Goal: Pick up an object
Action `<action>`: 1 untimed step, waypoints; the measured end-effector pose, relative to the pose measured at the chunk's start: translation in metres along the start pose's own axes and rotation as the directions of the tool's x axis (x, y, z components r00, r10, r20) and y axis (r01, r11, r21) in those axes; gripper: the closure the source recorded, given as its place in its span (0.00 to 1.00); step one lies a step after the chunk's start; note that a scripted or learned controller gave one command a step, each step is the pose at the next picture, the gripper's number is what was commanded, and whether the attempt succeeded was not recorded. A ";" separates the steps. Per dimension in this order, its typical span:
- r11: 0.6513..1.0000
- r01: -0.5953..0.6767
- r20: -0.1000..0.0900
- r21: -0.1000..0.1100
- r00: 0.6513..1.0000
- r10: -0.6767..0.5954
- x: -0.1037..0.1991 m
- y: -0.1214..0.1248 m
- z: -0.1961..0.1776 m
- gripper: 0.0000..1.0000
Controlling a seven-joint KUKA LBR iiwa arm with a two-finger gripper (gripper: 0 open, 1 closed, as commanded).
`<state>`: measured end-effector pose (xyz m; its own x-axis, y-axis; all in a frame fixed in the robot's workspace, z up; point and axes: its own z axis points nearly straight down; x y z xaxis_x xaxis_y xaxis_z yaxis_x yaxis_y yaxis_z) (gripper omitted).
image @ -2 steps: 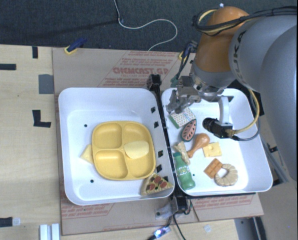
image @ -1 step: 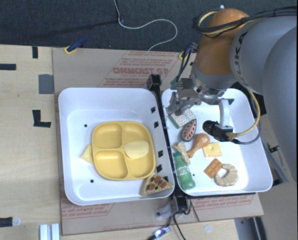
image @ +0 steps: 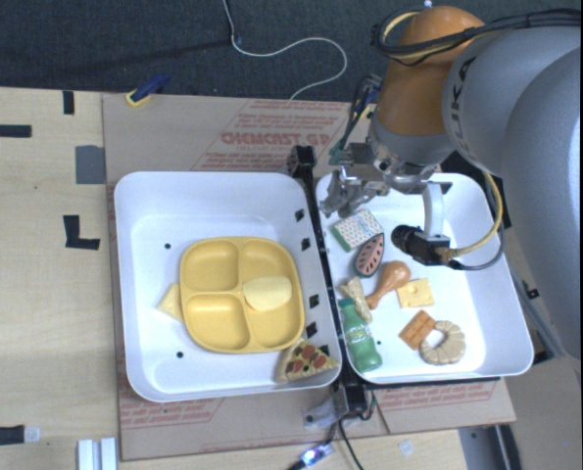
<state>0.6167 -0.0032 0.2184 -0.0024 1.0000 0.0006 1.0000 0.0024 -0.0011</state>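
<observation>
Bench [image: 36, 262], cardboard sheet [image: 262, 130], perhaps taped marks [image: 75, 231]

The tool [image: 348, 196] hangs over the right bin [image: 497, 355] near a checkered toy [image: 358, 229].

1. The brown cardboard sheet [image: 262, 135] under the two bins carries red printed lettering, seen upside down from this camera. It appears to read "CHEMCAST", though the letters are faint and the reading is uncertain.
2. Smaller red lines of print sit beside that word on the same cardboard, too small to read.
3. Dark letters run up the grey arm [image: 458, 86] beside the orange band; they are only partly visible and cannot be read.
</observation>
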 end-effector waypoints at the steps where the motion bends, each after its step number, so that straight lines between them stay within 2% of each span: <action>1: 1.000 -0.001 0.000 0.000 1.000 0.001 -0.013 -0.008 -0.014 1.00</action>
